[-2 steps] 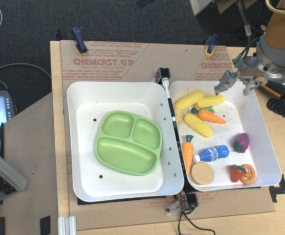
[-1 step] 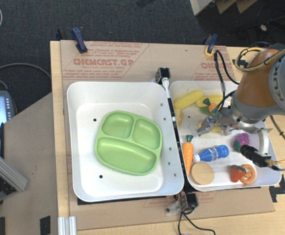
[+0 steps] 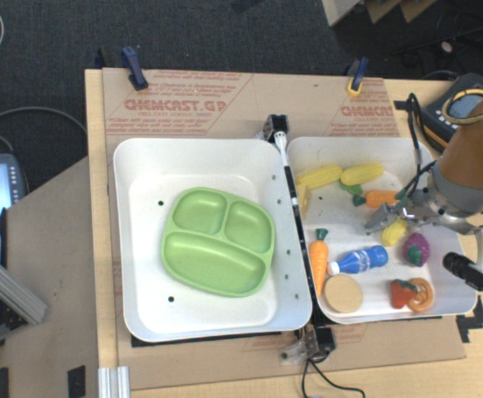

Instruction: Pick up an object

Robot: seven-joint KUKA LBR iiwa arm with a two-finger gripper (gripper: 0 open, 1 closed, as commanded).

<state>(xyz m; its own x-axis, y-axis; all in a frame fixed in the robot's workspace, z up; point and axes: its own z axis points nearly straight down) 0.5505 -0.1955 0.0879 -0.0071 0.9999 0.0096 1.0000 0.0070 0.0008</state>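
Gripper (image 3: 388, 216) low in the right bin (image 3: 307, 152), fingers too blurry to tell. Crowded all round: two corn cobs (image 3: 320, 176) beyond, one lemon (image 3: 393, 232) touching, one blue bottle (image 3: 360, 260) nearby, one carrot (image 3: 319, 259) further left.

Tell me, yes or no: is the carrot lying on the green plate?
No. The carrot lies in the right bin by its left wall, while the green plate sits in the left bin.
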